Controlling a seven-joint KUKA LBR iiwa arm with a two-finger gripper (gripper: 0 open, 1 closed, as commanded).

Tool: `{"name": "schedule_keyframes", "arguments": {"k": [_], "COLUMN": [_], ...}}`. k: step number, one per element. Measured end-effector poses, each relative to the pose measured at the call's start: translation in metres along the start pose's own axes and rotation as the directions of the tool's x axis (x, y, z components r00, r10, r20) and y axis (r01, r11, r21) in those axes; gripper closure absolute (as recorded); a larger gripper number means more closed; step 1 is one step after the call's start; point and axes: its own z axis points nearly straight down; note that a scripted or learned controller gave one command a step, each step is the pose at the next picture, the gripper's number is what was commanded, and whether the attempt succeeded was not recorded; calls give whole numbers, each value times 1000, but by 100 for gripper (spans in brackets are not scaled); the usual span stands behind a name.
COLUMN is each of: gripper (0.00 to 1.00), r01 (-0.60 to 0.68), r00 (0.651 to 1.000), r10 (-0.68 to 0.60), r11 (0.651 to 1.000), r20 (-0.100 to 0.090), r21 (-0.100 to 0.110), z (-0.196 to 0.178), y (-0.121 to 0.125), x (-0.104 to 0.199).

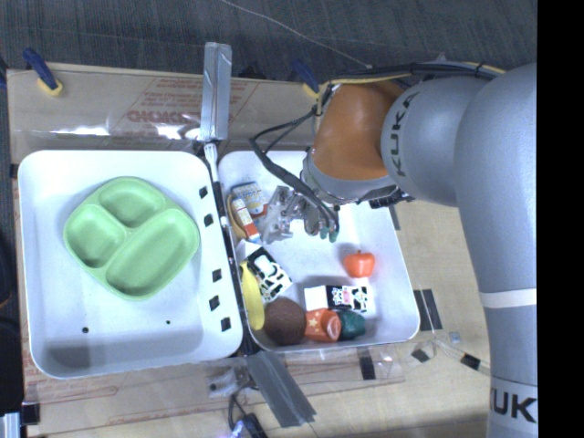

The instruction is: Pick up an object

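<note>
My gripper (294, 217) hangs low in the upper middle of the right bin (394, 272), under the orange wrist band. Beside it to the left lies a small bottle with an orange label (242, 208). Below it sit a black-and-white patterned item (266, 275), a yellow banana (252, 296), a brown ball (284, 320), an orange toy (321, 325), a teal item (352, 327) and a white box with black spots (338, 297). A small red tomato (359, 264) lies to the gripper's lower right. Nothing is seen between the fingers.
The left bin (55, 336) holds a green divided plate (132, 235). A grey divider bar (216, 89) stands between the bins at the top. The arm's big grey body covers the right side of the bench.
</note>
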Motion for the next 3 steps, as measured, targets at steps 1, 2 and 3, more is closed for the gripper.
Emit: {"name": "schedule_keyframes", "arguments": {"k": [1,2,3], "gripper": [100,100,100], "r01": [-348,-370,-354], "r00": [937,929,935], "r10": [348,370,354], "r11": [938,929,935], "r20": [-7,-4,-14], "r21": [-3,-4,-1], "z": [-92,-179,-158], "y": [13,9,96], "x": [-47,-48,8]}}
